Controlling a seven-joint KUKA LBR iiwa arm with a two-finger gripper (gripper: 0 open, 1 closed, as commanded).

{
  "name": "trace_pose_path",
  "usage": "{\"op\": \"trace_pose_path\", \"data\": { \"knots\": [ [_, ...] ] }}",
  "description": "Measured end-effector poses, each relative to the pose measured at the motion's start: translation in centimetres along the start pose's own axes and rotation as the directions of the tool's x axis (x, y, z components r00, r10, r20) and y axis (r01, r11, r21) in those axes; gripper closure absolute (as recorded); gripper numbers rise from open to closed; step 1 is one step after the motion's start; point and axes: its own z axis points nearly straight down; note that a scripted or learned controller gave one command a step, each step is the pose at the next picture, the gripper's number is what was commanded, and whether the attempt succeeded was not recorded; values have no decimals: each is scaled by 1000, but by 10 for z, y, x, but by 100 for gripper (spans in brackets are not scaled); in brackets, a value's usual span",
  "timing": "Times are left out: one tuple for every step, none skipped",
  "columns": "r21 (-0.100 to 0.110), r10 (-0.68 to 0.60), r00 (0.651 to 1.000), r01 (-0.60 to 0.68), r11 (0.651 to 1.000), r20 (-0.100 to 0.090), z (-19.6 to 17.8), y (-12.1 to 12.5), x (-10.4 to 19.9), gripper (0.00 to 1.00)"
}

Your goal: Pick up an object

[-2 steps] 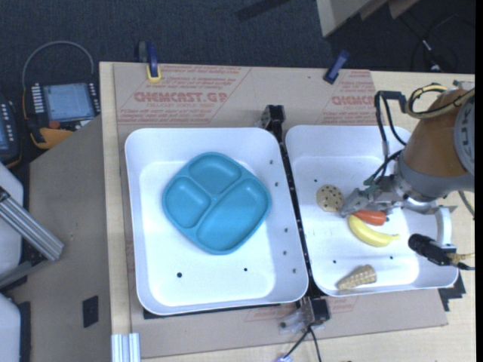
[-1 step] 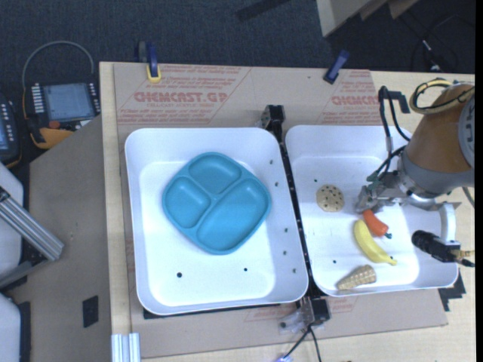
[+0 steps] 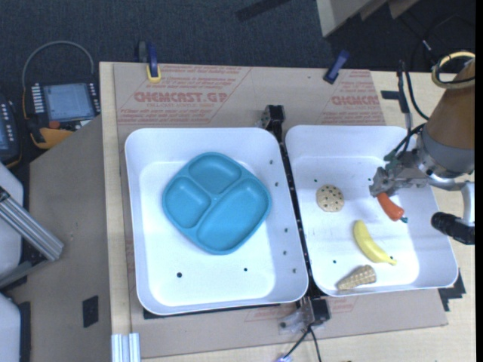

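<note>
The camera view looks down on two white bins. The arm comes in from the right, and its gripper (image 3: pixel 388 189) hangs over the right bin (image 3: pixel 423 145). I cannot tell how its tips stand, because they are too small and dark.

A small orange carrot (image 3: pixel 392 207) lies right under the tips, touching them or almost touching. I cannot tell if it is pinched. A round cookie (image 3: pixel 330 197) sits to the left of the tips, a little apart. A yellow banana (image 3: pixel 370 242) lies below them, near the carrot. A tan cone (image 3: pixel 357 277) lies lower still, just past the banana.

Far to the left, in the left bin (image 3: pixel 151 277), rests a blue tray (image 3: pixel 216 202) with three parts.
</note>
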Motion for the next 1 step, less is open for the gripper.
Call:
{"op": "trace_pose_path", "data": {
  "knots": [
    [-1,-1,1000,1,1000,0,-64,3,2,100]
  ]
}}
